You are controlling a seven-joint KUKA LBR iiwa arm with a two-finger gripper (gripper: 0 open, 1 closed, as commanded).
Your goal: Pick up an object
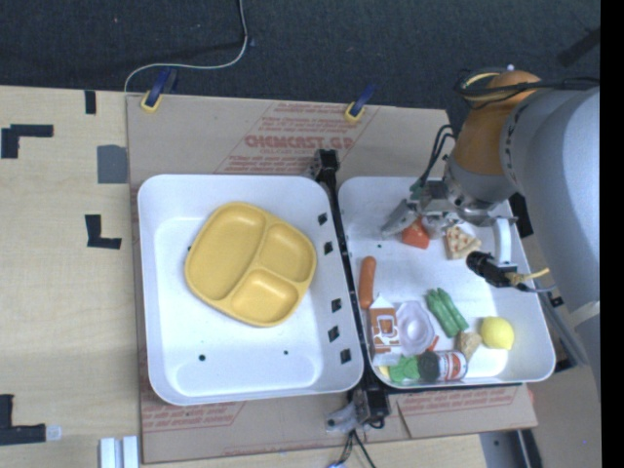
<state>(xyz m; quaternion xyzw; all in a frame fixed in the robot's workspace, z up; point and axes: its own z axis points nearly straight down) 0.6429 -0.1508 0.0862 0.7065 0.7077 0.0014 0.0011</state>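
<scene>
Gripper point(414, 217) is down in the upper part of the right bin point(385, 195), and whether it is spread or closed I cannot tell from this angle. Just below it, touching or nearly so, sits a small red piece point(416, 236), the likely target. A pale crumbly item point(456, 241) lies just to its right. The risk: the red piece is small and low, so it could squirt aside toward the bin wall, or the neighbour could get nudged instead. Lower down, the sausage point(367, 281), green pieces point(447, 311) and lemon point(497, 333) sit well apart. The left bin point(161, 261) carries a yellow divided tray point(252, 262). The arm's grey bulk at right covers the bin's far edge, and the wrist hides the tool's tips.
</scene>
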